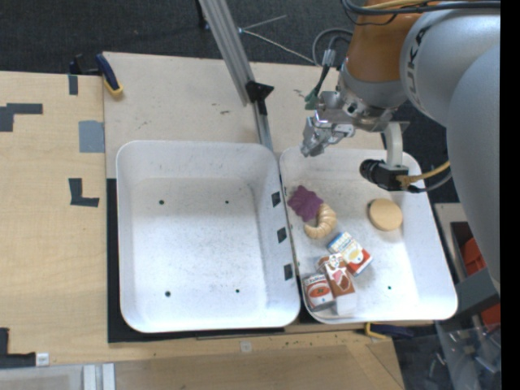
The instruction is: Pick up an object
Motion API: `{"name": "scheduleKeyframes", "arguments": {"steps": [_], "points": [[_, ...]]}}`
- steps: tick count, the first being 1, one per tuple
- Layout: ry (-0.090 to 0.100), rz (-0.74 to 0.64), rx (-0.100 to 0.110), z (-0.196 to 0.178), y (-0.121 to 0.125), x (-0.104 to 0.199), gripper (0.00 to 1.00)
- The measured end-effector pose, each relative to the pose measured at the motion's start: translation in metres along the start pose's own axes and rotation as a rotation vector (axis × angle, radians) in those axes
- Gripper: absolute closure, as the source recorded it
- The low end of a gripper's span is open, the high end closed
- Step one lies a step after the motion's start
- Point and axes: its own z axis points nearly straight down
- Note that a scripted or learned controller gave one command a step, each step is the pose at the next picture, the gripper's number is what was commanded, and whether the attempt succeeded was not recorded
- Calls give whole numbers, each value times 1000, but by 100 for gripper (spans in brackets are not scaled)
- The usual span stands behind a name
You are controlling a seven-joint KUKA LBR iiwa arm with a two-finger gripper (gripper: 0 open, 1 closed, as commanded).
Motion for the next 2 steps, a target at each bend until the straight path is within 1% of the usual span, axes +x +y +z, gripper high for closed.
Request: {"name": "scheduleKeyframes", "arguments": {"steps": [1, 2], "points": [[0, 0, -3, -3, 12, 55, 100], [-1, 1, -1, 18, 25, 106, 100]]}}
